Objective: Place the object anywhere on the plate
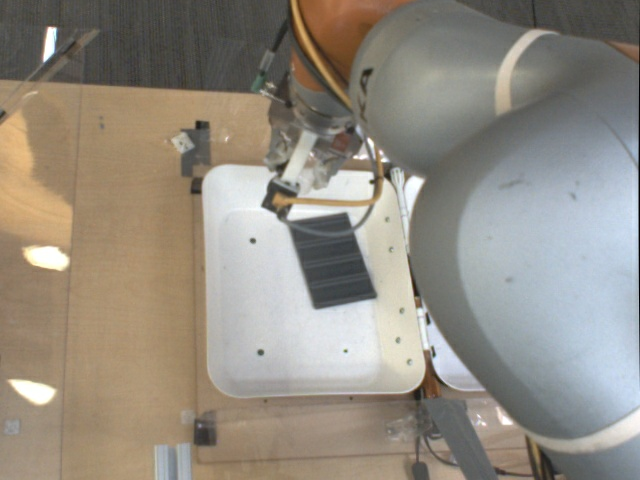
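A dark grey ribbed rectangular plate lies flat in the left white bin, a little right of the bin's middle and slightly turned. My gripper hangs over the bin's far edge, just above the plate's far end. Wrist and arm hide what lies under and between the gripper's tips. No loose object can be made out in the bin beside the plate.
The big grey arm covers most of the right bin, leaving only a sliver of its near left corner visible. A small black bracket stands on the bench at the left bin's far left corner, and another at its near left corner.
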Controlling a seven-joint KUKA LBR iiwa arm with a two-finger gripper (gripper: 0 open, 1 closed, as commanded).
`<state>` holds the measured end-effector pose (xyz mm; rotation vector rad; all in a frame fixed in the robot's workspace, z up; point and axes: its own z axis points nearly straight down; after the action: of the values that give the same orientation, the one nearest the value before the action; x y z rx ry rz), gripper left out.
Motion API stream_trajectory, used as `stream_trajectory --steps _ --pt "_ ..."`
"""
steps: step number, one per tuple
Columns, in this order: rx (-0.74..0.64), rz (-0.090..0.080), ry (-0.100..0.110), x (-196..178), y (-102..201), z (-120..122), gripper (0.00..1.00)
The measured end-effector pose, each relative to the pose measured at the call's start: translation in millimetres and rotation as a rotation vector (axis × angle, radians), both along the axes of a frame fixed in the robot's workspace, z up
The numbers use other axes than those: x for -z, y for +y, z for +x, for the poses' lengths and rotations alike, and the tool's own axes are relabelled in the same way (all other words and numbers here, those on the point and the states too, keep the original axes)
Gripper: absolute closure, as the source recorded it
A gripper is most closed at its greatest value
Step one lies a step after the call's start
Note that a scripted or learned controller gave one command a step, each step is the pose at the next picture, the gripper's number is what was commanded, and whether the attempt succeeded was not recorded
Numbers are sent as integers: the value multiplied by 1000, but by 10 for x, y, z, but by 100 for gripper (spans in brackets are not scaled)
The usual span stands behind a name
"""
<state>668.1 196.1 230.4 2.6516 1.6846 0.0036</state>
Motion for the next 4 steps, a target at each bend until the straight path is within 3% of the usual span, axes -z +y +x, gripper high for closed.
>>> stream_trajectory --steps 1,4 --pt "720 2 1 -324 380 -169 100" --pt "722 4 1 -644 333 -146 100"
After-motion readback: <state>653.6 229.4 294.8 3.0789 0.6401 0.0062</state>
